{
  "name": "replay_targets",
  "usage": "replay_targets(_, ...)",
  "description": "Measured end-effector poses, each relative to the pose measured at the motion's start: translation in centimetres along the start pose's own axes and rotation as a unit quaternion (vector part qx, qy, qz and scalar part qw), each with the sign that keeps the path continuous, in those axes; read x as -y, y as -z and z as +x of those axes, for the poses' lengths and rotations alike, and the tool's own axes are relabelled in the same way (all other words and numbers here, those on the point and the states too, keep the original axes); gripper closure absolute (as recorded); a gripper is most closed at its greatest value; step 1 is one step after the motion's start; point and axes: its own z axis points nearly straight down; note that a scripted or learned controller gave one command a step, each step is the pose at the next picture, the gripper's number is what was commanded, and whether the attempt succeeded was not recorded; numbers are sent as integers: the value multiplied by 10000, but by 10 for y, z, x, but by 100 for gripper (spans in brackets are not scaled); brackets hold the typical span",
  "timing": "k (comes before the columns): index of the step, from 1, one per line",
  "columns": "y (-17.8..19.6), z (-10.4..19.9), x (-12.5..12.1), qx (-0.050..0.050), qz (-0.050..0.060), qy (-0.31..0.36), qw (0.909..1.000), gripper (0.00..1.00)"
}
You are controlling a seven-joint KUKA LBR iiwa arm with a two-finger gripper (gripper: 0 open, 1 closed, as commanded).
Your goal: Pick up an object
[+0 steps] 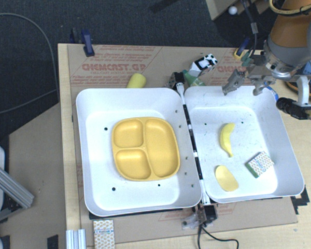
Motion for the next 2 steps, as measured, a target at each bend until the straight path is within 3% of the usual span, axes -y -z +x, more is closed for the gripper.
replay_targets(1, -135, -22, 28, -1, 19, -11, 10000, 0)
replay_targets(2, -149, -3, 47, -4, 9, -5, 10000, 0)
